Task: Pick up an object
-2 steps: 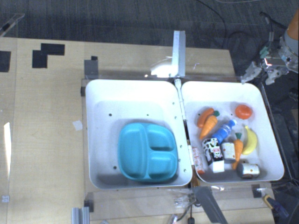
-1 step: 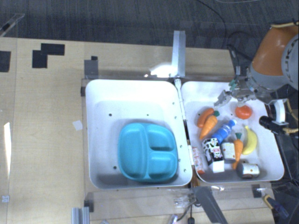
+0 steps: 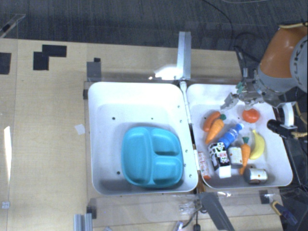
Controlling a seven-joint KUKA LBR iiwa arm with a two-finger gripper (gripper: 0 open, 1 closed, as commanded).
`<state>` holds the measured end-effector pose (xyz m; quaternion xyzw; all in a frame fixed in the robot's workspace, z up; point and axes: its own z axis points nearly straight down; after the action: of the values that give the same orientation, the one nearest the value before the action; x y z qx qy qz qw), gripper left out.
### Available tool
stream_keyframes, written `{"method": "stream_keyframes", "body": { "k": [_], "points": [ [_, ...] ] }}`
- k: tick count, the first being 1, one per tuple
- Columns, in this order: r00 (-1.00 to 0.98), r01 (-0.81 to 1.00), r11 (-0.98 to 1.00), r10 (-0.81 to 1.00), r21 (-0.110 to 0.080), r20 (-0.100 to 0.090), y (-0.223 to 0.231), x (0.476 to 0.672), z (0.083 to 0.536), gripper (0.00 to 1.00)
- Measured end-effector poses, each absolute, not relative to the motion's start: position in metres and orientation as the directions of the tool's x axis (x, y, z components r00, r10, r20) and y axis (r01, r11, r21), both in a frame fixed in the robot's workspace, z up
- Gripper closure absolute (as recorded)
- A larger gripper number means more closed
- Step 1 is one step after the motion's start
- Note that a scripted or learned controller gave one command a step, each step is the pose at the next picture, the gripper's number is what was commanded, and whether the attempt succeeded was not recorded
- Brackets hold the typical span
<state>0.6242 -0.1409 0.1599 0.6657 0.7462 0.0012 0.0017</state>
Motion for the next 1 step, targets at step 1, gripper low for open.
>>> {"method": "stream_keyframes", "body": {
  "k": [1],
  "points": [
    [-0.148, 0.989, 0.148, 0.989, 0.008, -0.003, -0.1451, 0.6503, 0.1616, 0.0]
  ]
}}
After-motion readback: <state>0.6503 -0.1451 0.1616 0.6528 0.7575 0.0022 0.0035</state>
